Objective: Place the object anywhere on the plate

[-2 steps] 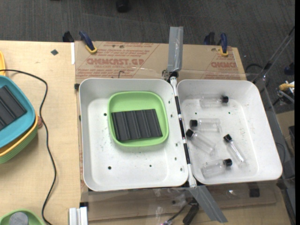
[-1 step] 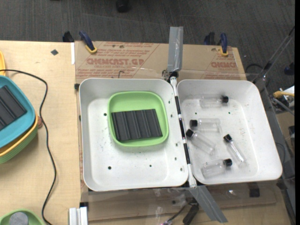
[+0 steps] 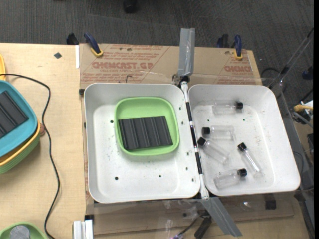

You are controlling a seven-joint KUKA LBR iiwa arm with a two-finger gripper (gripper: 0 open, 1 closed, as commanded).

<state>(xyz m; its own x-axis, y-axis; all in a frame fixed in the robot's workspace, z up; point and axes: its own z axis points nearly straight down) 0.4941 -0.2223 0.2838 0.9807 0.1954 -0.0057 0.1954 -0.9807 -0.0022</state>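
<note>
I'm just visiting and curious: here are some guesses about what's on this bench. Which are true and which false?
1. The green plate sits in the left bin. True.
2. A dark ridged mat lies on the plate. True.
3. The clear vials are in the left bin. False: they lie in the right bin.
4. The vials have red caps. False: their caps are black.
5. A vial already rests on the plate. False: the plate carries just the mat.

Your arm and gripper, pose and wrist angle cannot be told from this moment, the right side where the arm reaches in gives you right bin [image 3: 287, 133] rim, grey carpet [image 3: 249, 14]
</note>
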